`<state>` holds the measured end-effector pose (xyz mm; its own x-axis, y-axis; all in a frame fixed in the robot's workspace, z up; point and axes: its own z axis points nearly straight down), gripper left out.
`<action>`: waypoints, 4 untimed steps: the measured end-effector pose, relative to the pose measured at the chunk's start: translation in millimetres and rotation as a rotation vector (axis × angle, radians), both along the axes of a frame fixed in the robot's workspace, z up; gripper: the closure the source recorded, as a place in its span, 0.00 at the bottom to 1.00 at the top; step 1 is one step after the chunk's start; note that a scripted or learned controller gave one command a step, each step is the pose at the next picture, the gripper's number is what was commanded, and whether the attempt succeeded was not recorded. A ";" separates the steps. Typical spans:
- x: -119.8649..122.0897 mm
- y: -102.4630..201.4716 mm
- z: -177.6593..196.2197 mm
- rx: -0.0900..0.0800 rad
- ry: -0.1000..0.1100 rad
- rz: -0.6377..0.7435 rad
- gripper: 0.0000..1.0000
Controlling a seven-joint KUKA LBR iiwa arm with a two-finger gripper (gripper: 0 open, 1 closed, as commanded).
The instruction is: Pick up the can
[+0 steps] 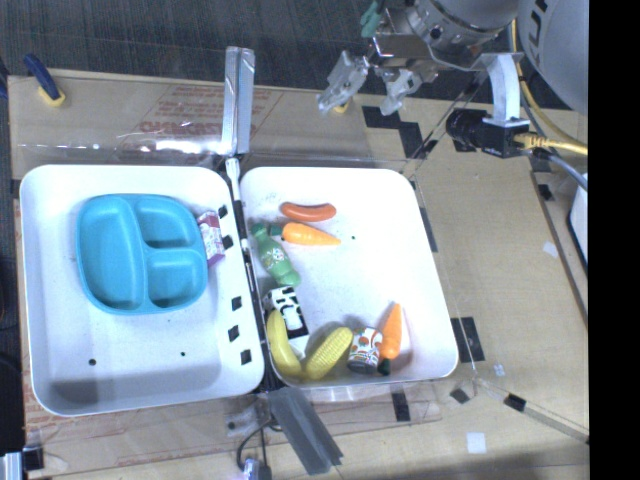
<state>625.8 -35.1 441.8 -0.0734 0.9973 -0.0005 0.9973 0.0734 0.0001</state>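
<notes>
A small can with a red and white label sits at the front of the right bin, wedged between a corn cob and an orange carrot. My gripper hangs high above the bench behind the right bin's far edge, well away from the can. Its fingers are spread open with nothing between them.
The right bin also holds a sausage, a second carrot, a green bottle, a black-and-white item and a banana. In the left bin lie a blue divided tray and a purple packet.
</notes>
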 end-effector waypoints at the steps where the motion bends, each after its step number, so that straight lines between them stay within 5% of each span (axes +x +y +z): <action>1: 0.6 2.6 10.3 0.000 0.001 0.009 1.00; 2: 1.3 5.0 20.5 -0.001 0.001 0.018 1.00; 3: -79.7 29.8 1.1 0.001 0.002 0.101 1.00; 4: -79.1 30.8 11.5 0.000 0.002 0.108 1.00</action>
